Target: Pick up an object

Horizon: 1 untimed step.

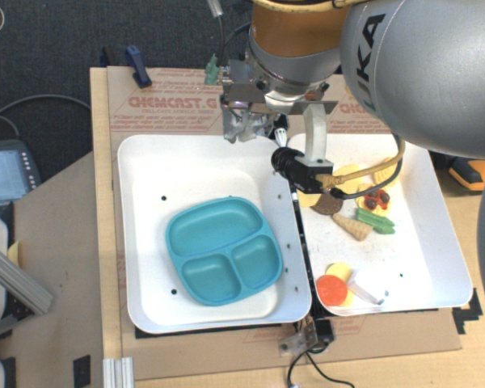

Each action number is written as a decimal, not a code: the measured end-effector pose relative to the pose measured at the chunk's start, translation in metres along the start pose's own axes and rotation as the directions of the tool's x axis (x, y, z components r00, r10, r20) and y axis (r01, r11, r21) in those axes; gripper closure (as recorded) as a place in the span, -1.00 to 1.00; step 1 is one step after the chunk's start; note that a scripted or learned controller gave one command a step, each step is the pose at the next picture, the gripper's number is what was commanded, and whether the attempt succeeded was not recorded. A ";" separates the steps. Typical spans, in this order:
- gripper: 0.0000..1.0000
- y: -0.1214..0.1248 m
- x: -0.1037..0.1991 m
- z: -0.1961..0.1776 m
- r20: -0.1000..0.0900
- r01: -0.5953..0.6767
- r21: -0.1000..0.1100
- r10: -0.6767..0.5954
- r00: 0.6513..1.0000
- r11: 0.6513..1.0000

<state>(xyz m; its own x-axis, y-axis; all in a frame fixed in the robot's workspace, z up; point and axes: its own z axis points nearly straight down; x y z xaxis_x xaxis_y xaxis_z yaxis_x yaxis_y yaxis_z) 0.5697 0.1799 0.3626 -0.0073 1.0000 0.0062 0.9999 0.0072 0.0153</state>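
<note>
A teal plate [224, 250] with three compartments lies flat in the left bin [137, 217]. Right of the plate lie an orange disc [333, 289] and, farther back, a tan cone [352, 227] beside a green piece [377, 223].

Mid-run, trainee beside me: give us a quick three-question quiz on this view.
1. True or false: the teal divided plate lies in the view's left bin.
2. How many compartments does that plate have?
3. Where does the orange disc lie? A) in the view's right bin, near its front edge, close to the divide between the bins; B) on the plate; C) outside both bins.
Key: 1 true; 2 three; 3 A.
</note>
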 end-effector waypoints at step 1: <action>1.00 0.010 0.048 0.033 0.005 -0.002 0.015 0.002 1.000 1.000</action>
<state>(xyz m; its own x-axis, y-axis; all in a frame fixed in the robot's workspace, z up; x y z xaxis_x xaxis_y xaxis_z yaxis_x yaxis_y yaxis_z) 0.5803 0.2278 0.3302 -0.0053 1.0000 0.0014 1.0000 0.0053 0.0008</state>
